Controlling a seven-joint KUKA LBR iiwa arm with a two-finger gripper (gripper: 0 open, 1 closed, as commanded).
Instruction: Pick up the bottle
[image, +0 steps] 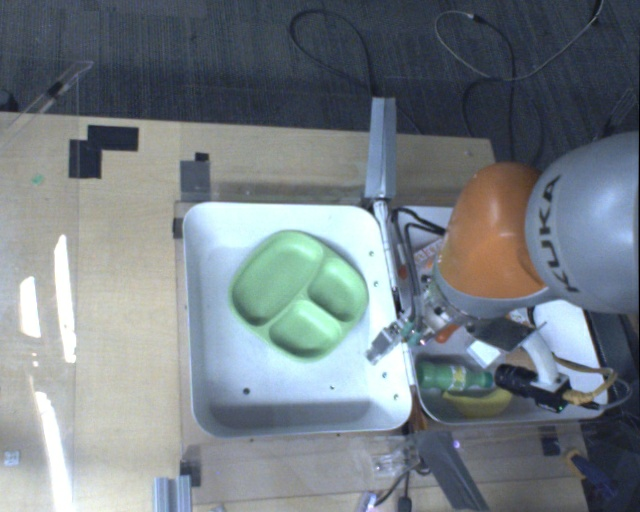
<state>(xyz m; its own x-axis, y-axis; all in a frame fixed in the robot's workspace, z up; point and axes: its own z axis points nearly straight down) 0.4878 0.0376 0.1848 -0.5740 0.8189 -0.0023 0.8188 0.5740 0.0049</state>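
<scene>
Green plastic bottle (455, 377) lies on its side in the right white bin (430, 405), beside a yellow banana (480, 402). Grey two-finger gripper (400, 335) sits above-left — finger state unclear. Approach across the bottle's width — avoid the banana.

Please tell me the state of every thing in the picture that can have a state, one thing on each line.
bottle: lying on its side in the right bin, not held.
banana: lying in the right bin, beside the bottle.
green plate: lying flat in the left bin, nothing in its compartments.
gripper: low over the wall between the bins, holding nothing visible.
</scene>
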